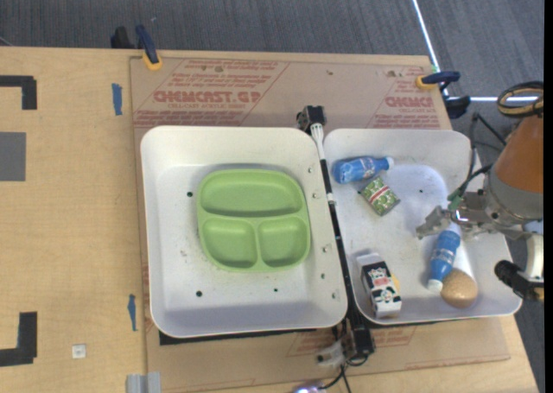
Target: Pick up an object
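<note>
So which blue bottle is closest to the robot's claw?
The blue bottle near the bin's lower right, next to the brown egg-shaped thing. The gripper is right over its top end; the other bottle lies farther off.

The arm point(521, 167) has a rounded orange band over a grey wrist section, with black cables and a metal gripper point(442, 218).
</note>
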Action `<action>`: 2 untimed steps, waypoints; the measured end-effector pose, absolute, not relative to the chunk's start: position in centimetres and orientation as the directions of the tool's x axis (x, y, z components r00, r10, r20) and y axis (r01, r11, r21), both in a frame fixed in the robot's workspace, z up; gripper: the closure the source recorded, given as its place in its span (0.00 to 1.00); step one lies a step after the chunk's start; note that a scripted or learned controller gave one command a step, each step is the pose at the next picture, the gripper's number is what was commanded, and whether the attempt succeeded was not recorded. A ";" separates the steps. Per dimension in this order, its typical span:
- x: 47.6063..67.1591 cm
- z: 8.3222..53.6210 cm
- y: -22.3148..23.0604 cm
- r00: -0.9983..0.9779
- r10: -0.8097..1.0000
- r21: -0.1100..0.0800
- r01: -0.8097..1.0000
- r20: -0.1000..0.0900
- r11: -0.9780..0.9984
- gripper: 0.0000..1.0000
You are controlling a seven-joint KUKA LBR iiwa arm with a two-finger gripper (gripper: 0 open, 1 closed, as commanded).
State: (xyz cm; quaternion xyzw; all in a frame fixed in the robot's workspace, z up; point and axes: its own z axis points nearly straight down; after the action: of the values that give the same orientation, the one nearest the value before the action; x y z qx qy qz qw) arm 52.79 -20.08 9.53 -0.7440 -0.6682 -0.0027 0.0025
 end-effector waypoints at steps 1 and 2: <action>52.8 10.5 -20.3 0.109 0.994 0.002 0.994 0.003 -0.109 1.00; 52.8 10.5 -20.2 0.108 0.994 0.001 0.994 0.004 -0.108 0.00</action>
State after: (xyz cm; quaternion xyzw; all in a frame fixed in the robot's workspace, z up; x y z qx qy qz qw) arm 52.79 -20.18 10.46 -0.7443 -0.6679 -0.0020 0.0010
